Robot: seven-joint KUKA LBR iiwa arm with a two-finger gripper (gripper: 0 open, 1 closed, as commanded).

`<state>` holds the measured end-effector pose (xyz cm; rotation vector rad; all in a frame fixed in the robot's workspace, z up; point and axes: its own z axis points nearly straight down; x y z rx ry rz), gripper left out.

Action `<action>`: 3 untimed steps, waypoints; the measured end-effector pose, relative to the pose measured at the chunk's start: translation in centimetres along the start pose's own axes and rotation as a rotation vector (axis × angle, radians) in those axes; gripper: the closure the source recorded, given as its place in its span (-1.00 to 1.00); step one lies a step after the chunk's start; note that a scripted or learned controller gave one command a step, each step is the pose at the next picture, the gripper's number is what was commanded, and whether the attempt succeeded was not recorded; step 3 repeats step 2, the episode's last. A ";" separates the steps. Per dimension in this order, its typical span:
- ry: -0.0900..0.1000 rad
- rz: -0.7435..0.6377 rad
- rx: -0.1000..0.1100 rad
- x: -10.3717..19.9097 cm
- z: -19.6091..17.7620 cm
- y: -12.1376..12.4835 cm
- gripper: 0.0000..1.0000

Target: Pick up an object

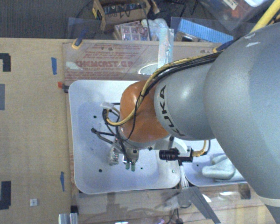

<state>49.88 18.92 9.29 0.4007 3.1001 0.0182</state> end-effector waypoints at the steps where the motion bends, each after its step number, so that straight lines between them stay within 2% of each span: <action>1: 0.000 0.303 0.005 -3.4 0.0 -6.8 1.00; 2: -0.004 -0.042 0.002 0.5 0.0 -3.2 1.00; 3: -0.004 -0.042 0.002 0.5 0.0 -3.2 1.00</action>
